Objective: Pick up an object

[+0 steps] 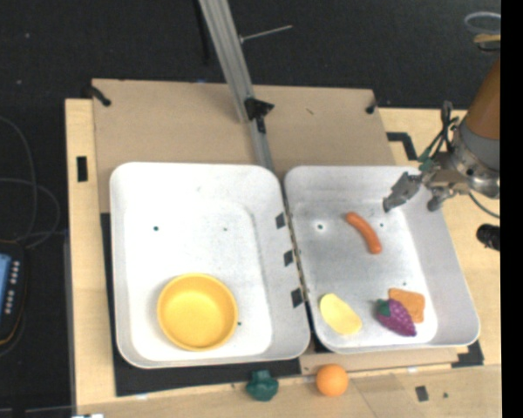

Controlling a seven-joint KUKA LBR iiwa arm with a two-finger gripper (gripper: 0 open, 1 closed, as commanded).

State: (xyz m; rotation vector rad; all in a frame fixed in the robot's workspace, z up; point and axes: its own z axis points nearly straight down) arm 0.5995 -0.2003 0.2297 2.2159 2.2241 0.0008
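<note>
In the right bin (331,190) lie an orange sausage-shaped piece (363,232), a pale yellow oval piece (339,313), a purple bunch of grapes (396,317) and an orange wedge (408,302) touching the grapes. My gripper (416,192) hangs above the right bin's upper right part, up and to the right of the sausage piece. Its two fingers (396,196) are spread apart with nothing between them.
A yellow bowl (197,311) sits in the left bin (192,198) at its lower middle. On the bench in front of the bins lie a green toy (261,386) and an orange ball (331,380). A metal pole (231,55) slants up behind the bins.
</note>
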